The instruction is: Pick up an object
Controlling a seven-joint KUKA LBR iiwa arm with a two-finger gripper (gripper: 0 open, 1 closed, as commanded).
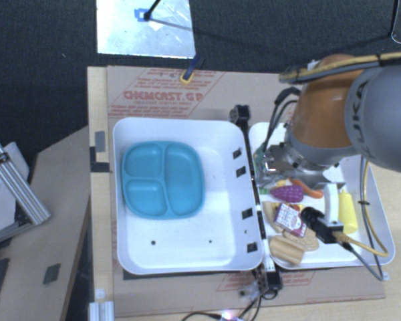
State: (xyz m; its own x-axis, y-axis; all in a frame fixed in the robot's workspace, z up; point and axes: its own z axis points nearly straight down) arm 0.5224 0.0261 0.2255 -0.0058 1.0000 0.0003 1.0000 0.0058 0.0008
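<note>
Right now I count two white bins side by side on the table (160, 89), the left bin (224, 146) and the right bin (381, 236). The left bin holds one thing: a single blue plate (164, 179) with three compartments, lying flat toward that bin's left half and apart from its walls.

The right bin is the crowded one, and that is where the loose pickable things sit. I make out five there:
- one purple bunch (288, 193)
- one orange piece (312, 192), just beside the bunch on its right
- one yellow piece (347, 210), lying lengthwise near the bin's right wall
- one red-and-white packet (291, 220), just below the purple bunch
- one tan bun (291, 249), at the near edge of the bin, below the packet

The arm (351, 116) reaches in from the right and covers the upper part of the right bin. Its end effector (266, 166) hangs low by the wall shared by the two bins, just above and to the left of the purple bunch. From this angle I cannot tell whether the end effector is open or closed, and I see nothing gripped in it.

Beyond the table lies one silvery sheet (146, 17) on the dark floor.
</note>
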